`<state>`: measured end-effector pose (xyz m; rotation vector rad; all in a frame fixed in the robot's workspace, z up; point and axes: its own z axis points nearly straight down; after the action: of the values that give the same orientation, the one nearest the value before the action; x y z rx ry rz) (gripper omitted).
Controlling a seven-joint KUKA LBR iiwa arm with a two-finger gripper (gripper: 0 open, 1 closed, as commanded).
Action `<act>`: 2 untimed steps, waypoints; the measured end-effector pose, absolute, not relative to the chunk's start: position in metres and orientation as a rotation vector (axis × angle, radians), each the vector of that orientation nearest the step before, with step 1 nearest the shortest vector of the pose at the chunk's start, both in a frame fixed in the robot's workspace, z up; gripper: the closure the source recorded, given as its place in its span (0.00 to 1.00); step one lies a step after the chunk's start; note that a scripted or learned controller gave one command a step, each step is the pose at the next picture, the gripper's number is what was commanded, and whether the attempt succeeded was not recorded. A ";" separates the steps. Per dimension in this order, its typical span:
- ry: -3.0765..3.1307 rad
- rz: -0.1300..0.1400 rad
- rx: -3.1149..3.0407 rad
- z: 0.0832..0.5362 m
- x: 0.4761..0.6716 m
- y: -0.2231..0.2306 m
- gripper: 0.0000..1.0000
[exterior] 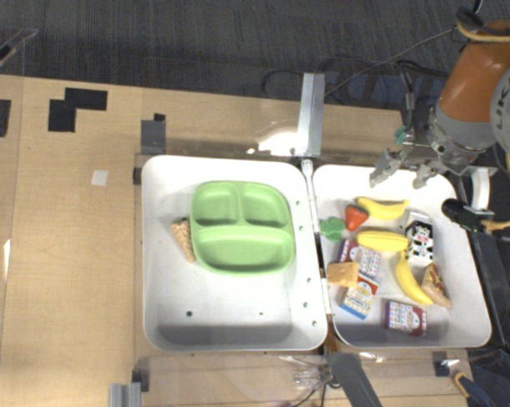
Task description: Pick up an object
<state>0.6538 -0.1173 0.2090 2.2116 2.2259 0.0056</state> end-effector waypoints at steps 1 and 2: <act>2.289 0.007 2.142 0.110 0.632 -0.140 0.00; 2.398 0.014 2.012 0.091 0.609 -0.152 0.00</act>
<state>0.6093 -0.1522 0.0906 2.0119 2.3976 0.0135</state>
